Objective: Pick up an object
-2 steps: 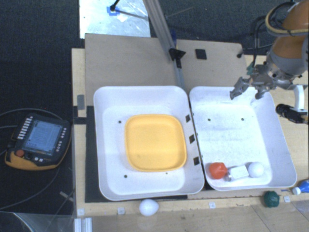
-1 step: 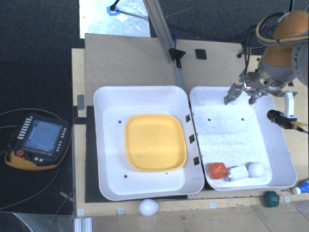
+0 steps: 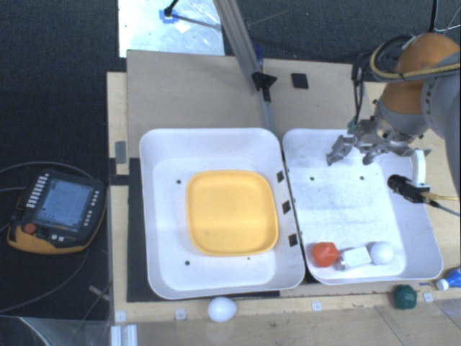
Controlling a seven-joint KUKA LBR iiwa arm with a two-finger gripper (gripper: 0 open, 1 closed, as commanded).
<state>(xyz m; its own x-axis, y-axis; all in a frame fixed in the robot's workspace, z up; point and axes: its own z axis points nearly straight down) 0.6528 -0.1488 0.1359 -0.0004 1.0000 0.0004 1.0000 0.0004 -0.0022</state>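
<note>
With its jaws apart, the gripper hovers upper right; the red ball lower down looks light, squeezable across its middle.

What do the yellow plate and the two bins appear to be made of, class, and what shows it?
Yellow plate: probably moulded plastic, matte, with an even colour and soft rounded rim. Left bin and right bin: likely thin white plastic, smooth, slightly scuffed.

Two white bins, one yellow plate, perhaps three objects
</note>
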